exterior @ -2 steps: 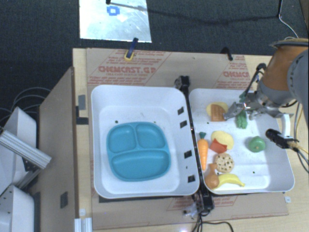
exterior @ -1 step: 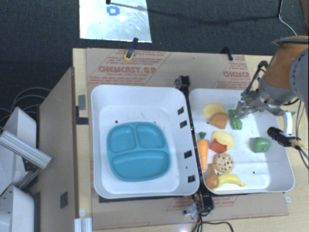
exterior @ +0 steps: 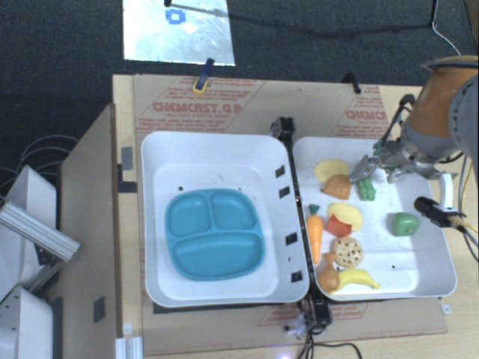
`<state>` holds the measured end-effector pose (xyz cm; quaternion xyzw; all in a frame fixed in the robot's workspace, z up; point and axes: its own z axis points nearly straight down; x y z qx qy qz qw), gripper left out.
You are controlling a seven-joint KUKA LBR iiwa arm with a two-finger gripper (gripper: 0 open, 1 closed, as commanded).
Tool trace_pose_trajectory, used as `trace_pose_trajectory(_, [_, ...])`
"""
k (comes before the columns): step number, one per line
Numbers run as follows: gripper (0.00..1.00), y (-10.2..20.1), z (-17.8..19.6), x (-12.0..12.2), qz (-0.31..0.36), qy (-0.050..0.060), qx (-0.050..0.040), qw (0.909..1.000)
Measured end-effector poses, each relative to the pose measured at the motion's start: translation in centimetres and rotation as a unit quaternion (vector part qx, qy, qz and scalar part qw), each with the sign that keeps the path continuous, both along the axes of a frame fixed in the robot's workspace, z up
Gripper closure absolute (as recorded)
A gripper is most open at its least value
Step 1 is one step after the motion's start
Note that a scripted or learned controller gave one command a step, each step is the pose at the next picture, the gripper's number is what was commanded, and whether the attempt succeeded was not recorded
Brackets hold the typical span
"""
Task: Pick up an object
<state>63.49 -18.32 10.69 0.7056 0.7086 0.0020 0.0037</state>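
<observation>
The right bin (exterior: pixel 430 275) holds several toy foods. Among them are a yellow piece (exterior: pixel 329 170), an orange-brown piece (exterior: pixel 338 187), a small green piece (exterior: pixel 366 191), a carrot (exterior: pixel 314 234), a cookie (exterior: pixel 347 253), a banana (exterior: pixel 356 279) and a green pepper (exterior: pixel 404 224). My gripper (exterior: pixel 368 167) hangs low over the bin's back part, just above the small green piece and right of the orange-brown piece. Nothing shows as lifted off the bin floor.
The left bin (exterior: pixel 157 163) bears a blue divided plate (exterior: pixel 215 232). A black divider with clips (exterior: pixel 293 200) runs between the bins. A black cylinder (exterior: pixel 434 211) juts over the right bin's right side. The arm's orange band (exterior: pixel 438 103) stands above the bin's back right corner.
</observation>
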Motion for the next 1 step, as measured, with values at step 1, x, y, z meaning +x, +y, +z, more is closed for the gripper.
trace_pose_trajectory(1, [0.0, -1.55, -2.22, 1.72, 0.0, 0.002, 0.0004, 1.0])
